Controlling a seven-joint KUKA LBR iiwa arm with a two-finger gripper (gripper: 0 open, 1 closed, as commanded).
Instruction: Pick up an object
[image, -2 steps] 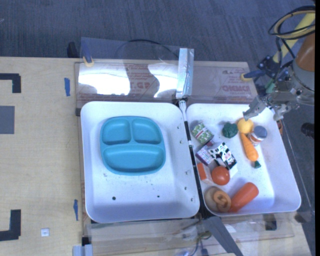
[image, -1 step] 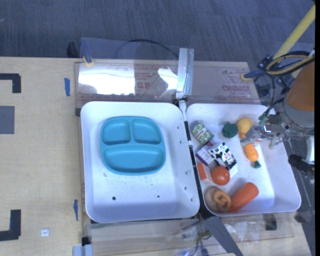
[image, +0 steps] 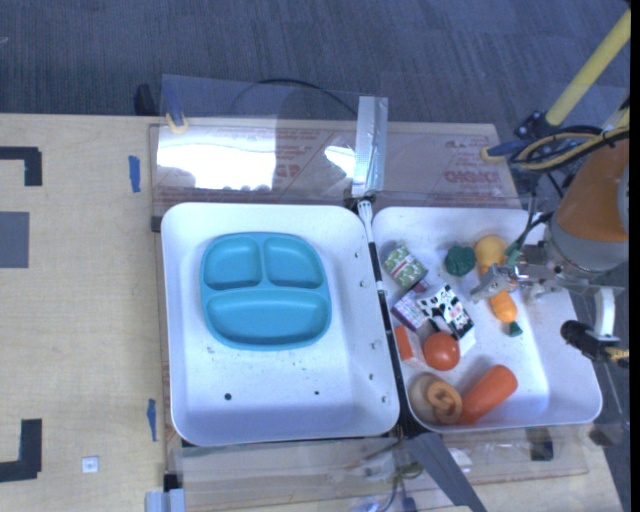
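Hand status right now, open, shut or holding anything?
Hand: cannot be told. It sits low in the right bin, among the toys beside the yellow ball.

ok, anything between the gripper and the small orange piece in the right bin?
Nothing visible. The gripper sits right above the small orange piece, with bare bin floor around it; the yellow ball and green piece lie off to the side.
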